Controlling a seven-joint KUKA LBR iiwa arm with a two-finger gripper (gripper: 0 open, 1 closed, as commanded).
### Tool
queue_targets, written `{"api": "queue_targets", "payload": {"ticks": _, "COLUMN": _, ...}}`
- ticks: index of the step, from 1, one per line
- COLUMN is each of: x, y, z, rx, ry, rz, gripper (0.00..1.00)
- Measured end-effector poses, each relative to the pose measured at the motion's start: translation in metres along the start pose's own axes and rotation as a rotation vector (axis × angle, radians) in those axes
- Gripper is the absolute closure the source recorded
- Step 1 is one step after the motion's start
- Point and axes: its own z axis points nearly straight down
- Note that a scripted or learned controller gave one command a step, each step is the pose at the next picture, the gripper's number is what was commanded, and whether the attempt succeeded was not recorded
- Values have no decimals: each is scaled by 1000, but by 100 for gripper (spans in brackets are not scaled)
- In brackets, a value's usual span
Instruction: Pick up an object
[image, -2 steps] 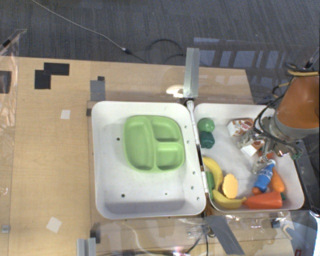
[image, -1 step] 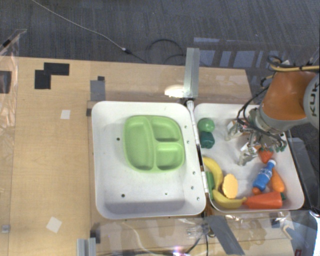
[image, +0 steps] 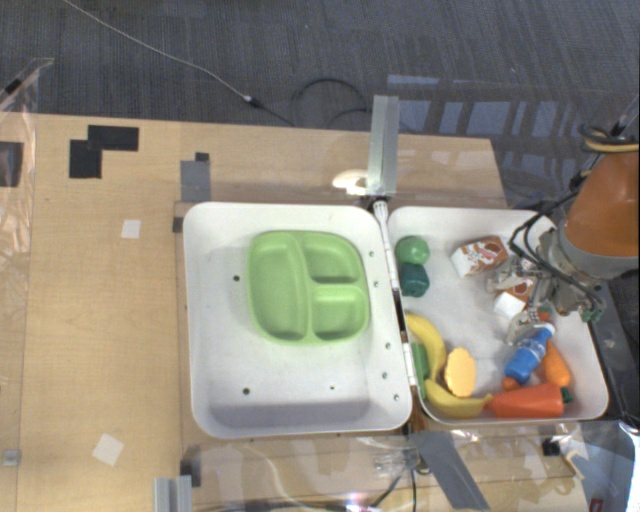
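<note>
My gripper (image: 531, 300) hangs low over the right side of the right bin (image: 440, 225), under the orange band of the arm (image: 605, 215). It is just above a small white piece (image: 509, 305) and the cap end of a blue bottle (image: 526, 354). A white and red packet (image: 479, 256) lies to its left. Nothing can be seen held in it.
The right bin also holds a green ball (image: 411, 249), a teal block (image: 414, 282), a banana (image: 429, 345), a yellow-orange slice (image: 460, 373), a red-orange vegetable (image: 526, 402) and a small orange piece (image: 557, 367). A green divided plate (image: 305, 285) lies in the left bin (image: 215, 330).
</note>
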Motion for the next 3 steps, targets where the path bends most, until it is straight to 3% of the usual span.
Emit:
{"api": "queue_targets", "payload": {"ticks": 1, "x": -34, "y": 20, "z": 4, "rx": 0, "ry": -2, "rz": 91, "gripper": 0}}
{"api": "queue_targets", "payload": {"ticks": 2, "x": 19, "y": 9, "z": 2, "rx": 2, "ry": -4, "rz": 80, "gripper": 0}}
{"api": "queue_targets", "payload": {"ticks": 3, "x": 14, "y": 11, "z": -11, "rx": 3, "ry": -13, "rz": 74, "gripper": 100}}
